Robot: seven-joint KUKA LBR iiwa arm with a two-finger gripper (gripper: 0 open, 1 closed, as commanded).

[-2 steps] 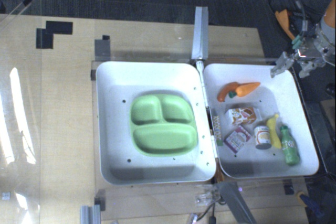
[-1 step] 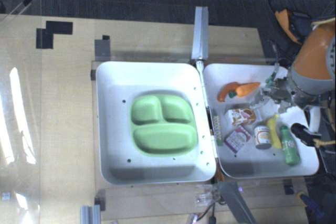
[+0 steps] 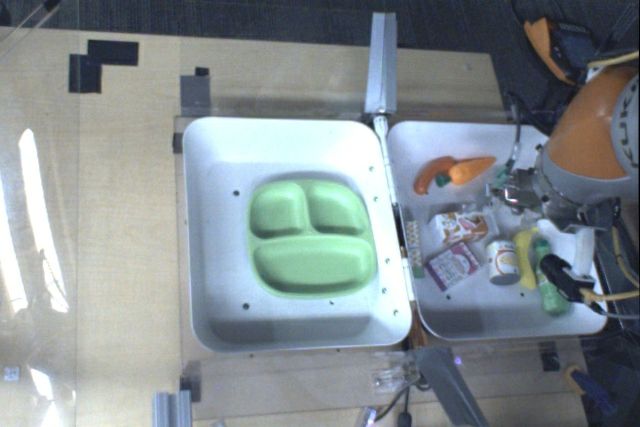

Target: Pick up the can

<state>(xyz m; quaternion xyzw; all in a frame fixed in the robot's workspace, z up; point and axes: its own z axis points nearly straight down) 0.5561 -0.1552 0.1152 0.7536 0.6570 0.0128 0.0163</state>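
The can (image 3: 505,260) is small, white with a yellow and red label, and stands in the right bin (image 3: 480,320) near its right side. My gripper (image 3: 512,189) hangs over the right bin's far right part, behind the can and apart from it. The grey arm with its orange band (image 3: 598,127) reaches in from the right and hides the bin's right wall.
An orange carrot toy (image 3: 455,173) lies left of the gripper. Two snack packets (image 3: 461,227) (image 3: 452,265) lie left of the can. A yellow and green item (image 3: 538,267) touches the can's right side. The left bin (image 3: 215,215) holds a green divided tray (image 3: 310,237).
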